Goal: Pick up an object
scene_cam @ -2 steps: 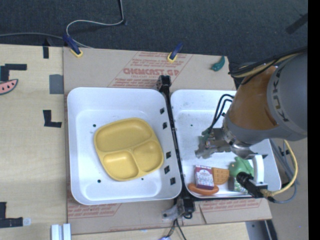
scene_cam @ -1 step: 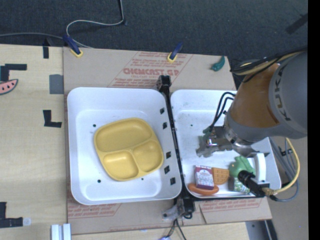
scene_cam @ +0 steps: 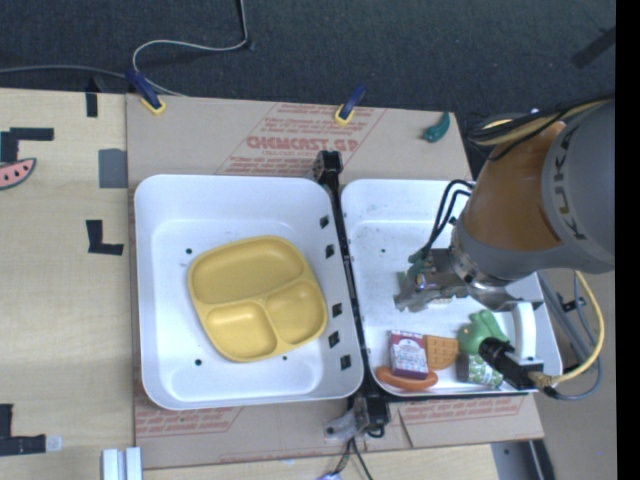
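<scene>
The metal gripper (scene_cam: 420,288), whose fingers' state cannot be told, should be lowered squarely toward the small red-and-white packet (scene_cam: 407,351) at six o'clock.

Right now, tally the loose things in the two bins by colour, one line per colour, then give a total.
Yellow: 1, the divided tray in the left bin.
Red and white: 1, the small packet in the right bin.
Orange: 2, the cracker-like square and the flat piece below the packet.
Green: 1, the toy.
Total: 5

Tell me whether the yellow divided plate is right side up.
Right side up: the yellow plate shows its three hollow compartments facing up in the left bin.
</scene>
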Available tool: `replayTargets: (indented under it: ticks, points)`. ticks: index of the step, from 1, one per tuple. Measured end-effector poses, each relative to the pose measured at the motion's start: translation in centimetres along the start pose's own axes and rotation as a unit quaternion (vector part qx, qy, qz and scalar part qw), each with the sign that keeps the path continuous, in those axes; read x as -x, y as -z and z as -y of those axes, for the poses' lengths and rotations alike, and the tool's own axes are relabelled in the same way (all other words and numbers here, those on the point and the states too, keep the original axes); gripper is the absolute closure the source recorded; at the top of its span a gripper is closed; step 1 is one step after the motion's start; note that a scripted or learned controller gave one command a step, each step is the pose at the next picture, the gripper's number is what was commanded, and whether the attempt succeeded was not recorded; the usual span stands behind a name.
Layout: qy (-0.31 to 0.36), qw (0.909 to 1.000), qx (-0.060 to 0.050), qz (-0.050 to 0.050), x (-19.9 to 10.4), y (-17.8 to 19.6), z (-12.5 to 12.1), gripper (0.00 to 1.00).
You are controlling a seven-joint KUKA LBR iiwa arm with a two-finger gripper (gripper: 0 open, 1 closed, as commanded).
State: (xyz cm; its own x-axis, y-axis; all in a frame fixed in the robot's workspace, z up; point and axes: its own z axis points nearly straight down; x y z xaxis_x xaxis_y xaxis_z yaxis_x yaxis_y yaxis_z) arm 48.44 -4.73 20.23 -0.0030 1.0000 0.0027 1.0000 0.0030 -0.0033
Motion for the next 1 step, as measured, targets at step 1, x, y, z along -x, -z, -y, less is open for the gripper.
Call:
replayTargets:
  ticks: [1]
  points:
    - [0.001,1.0000,0.000,0.000,-0.06,0.93,-0.04,1.00]
